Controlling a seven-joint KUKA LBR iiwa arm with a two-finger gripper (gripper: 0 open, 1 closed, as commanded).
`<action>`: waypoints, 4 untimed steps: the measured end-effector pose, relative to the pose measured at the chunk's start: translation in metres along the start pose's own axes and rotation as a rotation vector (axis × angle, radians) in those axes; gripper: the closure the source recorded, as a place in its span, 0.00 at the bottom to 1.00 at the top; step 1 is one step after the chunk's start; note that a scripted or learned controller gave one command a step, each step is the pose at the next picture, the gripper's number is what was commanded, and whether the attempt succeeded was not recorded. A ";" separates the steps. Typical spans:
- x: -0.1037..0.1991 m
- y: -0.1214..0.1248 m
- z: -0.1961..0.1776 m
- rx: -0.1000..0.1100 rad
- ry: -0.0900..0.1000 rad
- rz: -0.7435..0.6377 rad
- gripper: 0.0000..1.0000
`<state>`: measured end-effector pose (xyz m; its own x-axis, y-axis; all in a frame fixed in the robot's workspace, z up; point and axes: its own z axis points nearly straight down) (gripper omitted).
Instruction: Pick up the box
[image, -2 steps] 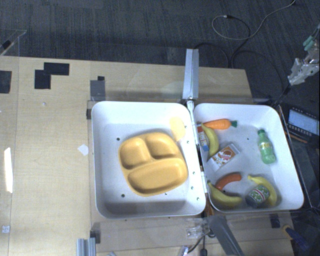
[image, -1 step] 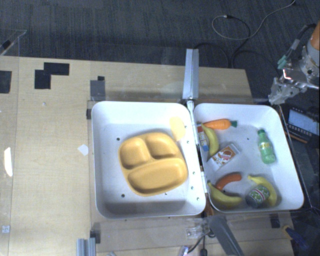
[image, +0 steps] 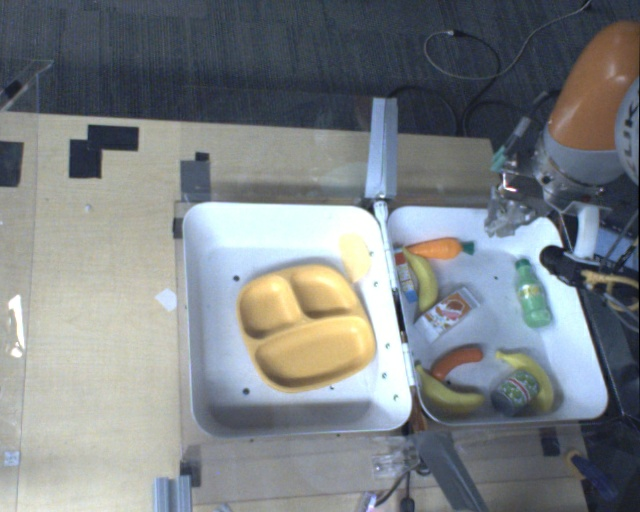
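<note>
Left bin (image: 200, 330): white, shallow. Holds a yellow divided tray (image: 305, 325), three compartments, lying about mid-floor and turned slightly askew.

Right bin (image: 590, 385): white, shallow, crowded. Along its left wall, a banana (image: 426, 280) lying lengthwise with a small bottle (image: 404, 278) squeezed between it and the wall. At the far edge, a carrot (image: 437, 248). Near the front, a second banana (image: 447, 393) with a red sausage-shaped piece (image: 457, 359) just above it, then a round can (image: 513, 390) touching a third banana (image: 537, 372). Toward the right side, a green bottle (image: 532, 293) lying flat.

The box (image: 447, 311): small, flat carton, white with red print, lying on its broad face in the middle of the right bin, just beside the first banana. Long axis runs diagonally, from near-left to far-right. Judged light and fairly stiff, cardboard likely to dent under a hard squeeze, printed face possibly slick. Best taken across the short width, fingers on the two long edges; the edge toward the banana looks tight, the opposite one has open floor.

Gripper (image: 510, 215): hanging over the far-right corner of the right bin, well apart from the box, nothing visible in it. Whether the jaws are spread or closed, I cannot tell from here.
</note>
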<state>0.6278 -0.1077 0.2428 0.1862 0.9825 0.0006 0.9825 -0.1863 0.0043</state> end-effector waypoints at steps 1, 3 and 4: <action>0.039 -0.022 -0.022 -0.001 0.001 -0.082 1.00; 0.124 -0.061 -0.053 0.001 0.002 -0.073 1.00; 0.137 -0.122 -0.069 0.001 0.002 0.005 1.00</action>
<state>0.5327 0.0498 0.3112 0.1908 0.9816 0.0024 0.9816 -0.1908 0.0034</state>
